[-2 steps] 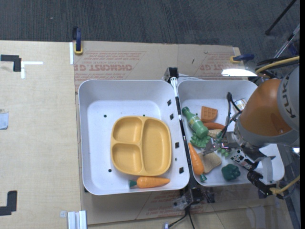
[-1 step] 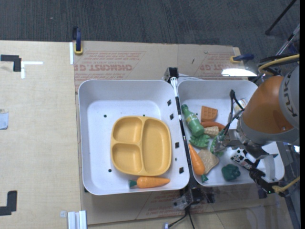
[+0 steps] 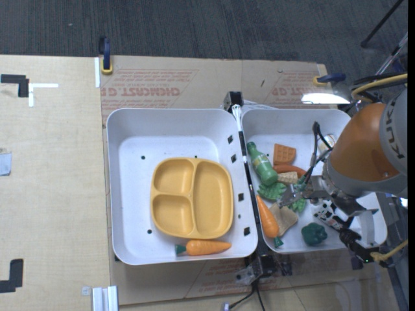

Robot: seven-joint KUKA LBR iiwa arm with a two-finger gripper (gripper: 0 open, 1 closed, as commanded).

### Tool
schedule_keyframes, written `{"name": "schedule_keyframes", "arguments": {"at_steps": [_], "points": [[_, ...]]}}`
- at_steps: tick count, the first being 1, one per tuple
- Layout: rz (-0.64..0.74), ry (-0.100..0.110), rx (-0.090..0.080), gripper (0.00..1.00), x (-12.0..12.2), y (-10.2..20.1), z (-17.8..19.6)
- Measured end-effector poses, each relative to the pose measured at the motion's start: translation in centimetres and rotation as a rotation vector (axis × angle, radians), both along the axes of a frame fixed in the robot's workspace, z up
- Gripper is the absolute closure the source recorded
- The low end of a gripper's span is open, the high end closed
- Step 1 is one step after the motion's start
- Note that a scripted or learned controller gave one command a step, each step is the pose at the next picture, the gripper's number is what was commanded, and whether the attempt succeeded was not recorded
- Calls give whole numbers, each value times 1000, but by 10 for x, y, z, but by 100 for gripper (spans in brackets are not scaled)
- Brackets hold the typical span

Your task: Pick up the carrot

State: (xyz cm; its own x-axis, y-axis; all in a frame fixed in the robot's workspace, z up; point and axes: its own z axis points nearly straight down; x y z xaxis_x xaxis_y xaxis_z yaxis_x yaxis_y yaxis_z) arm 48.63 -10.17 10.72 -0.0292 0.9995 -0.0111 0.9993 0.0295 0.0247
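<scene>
bench: light wooden bench [image 3: 52, 225] with a brown cardboard sheet [image 3: 168, 83] under two shallow white bins set side by side.
writing on cardboard: red print reads mirrored, and its letters are too unclear to spell out; more red print at the right part, partly hidden.
left bin: white bin [image 3: 130, 128] holding a yellow divided plate [image 3: 192, 197] with three compartments.
carrot in left bin: orange carrot [image 3: 202, 247] with a green stub lies flat just below the plate, along the bin's near wall, stub pointing left.
right bin: white bin [image 3: 285, 118] with a heap of toy food.
second carrot: another carrot [image 3: 266, 218] lies at a slant near the left wall of the right bin, green end toward the near edge.
other food: green bottle [image 3: 262, 165] near the dividing wall, waffle-patterned orange square [image 3: 284, 153] beside it, leafy green piece [image 3: 272, 190], dark green pepper [image 3: 314, 234] near the front.
arm: grey arm with an orange band [image 3: 363, 151] reaches in from the right over the right bin; letters "ku" show on the grey shell at the frame edge.
gripper: gripper [image 3: 300, 193] sits low among the heap, near the leafy piece and the second carrot.
fingers: cannot tell whether they are spread or closed; nothing is clearly seen between them.
clamps: blue-and-yellow clamp [image 3: 104, 56] at the cardboard's far left corner, another [image 3: 329, 79] at the far right.
</scene>
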Motion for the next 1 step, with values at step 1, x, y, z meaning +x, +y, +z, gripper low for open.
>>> {"name": "schedule_keyframes", "arguments": {"at_steps": [1], "points": [[239, 24, 6, 0, -7, 55, 84]]}}
